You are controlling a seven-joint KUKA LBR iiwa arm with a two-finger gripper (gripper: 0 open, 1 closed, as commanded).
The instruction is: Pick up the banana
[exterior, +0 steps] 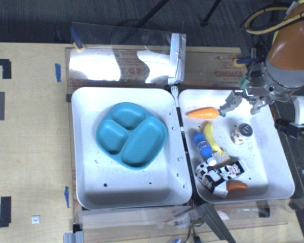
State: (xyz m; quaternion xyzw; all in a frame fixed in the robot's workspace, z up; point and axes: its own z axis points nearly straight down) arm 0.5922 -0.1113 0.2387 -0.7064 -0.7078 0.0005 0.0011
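Banana (211, 137) lying in right bin (273, 158), carrot (202, 113) just above it, blue bottle (203, 146) touching its left side, cow toy (215, 173) below, my gripper (243, 103) spread wide, empty, hovering near carrot's right end

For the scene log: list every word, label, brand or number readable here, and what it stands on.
None can be read with certainty.
Red print on the cardboard panel behind the right bin: too blurred.
Red print on the cardboard under the clear sheet behind the left bin: washed out by glare.
Black and white packet below the banana: print too small.
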